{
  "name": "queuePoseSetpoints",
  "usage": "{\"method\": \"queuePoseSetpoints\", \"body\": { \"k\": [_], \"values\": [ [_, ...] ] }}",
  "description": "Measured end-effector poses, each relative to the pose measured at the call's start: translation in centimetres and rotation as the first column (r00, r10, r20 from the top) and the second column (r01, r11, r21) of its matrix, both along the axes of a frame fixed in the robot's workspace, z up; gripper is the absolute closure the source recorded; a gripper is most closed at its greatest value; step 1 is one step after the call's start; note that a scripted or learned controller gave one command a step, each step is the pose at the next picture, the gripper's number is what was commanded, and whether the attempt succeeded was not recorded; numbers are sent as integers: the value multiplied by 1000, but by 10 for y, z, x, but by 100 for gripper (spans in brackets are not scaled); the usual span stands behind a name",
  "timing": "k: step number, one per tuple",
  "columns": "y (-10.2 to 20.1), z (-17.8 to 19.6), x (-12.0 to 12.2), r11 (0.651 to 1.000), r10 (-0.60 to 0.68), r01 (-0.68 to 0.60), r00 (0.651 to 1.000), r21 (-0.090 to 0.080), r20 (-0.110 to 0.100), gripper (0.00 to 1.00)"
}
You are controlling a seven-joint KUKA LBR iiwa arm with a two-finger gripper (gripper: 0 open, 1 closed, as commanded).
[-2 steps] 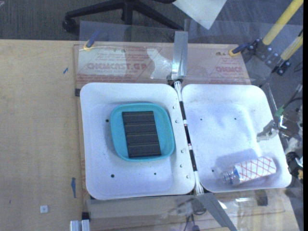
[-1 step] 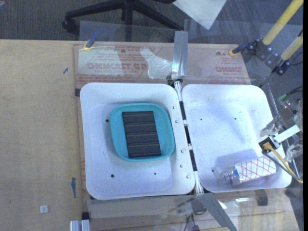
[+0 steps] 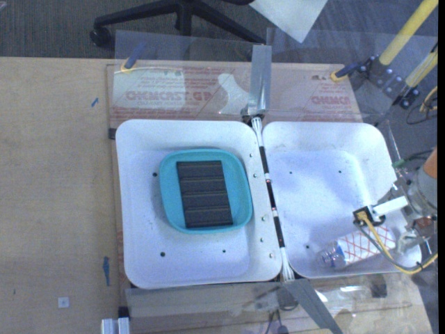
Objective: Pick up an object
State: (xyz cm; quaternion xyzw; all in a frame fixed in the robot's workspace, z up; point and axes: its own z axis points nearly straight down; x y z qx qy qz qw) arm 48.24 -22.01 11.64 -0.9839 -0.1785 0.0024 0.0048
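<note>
There are two white bins side by side on the table. A small bottle (image 3: 356, 248) lies on its side in the right bin (image 3: 313, 152), close to the near edge and toward the right corner. It has red criss-cross lines on it and a pale blue cap. This looks like the thing to pick up, because the robot arm (image 3: 425, 190) hangs over the right edge of that same bin, just beside the bottle.

I cannot tell if the jaws are spread or pressed together. They are at the very edge of the view and too hard to see. Nothing shows between them.

In the left bin (image 3: 139, 152) a blue plate (image 3: 169, 179) sits in the middle, with a dark ridged block (image 3: 204, 193) lying on it. Both are well apart from the arm.

What could go wrong? The bottle is round, so it may roll away if the jaws bump it. It also lies near the bin's sloped wall, so the jaws could hit the wall first and close on nothing. A squeeze near the cap could make it slip out.
</note>
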Motion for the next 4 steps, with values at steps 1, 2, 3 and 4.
{"method": "queuePoseSetpoints", "body": {
  "k": [1, 2, 3, 4],
  "values": [
    [82, -20, 12, 988, -153, 153, 988, -7, 11, 0],
    [11, 106, -3, 988, -157, 157, 988, -8, 3, 0],
    [82, -11, -1, 999, -49, 49, 999, -11, 10, 0],
    [35, 92, -3, 988, -156, 156, 988, -8, 3, 0]
  ]
}}
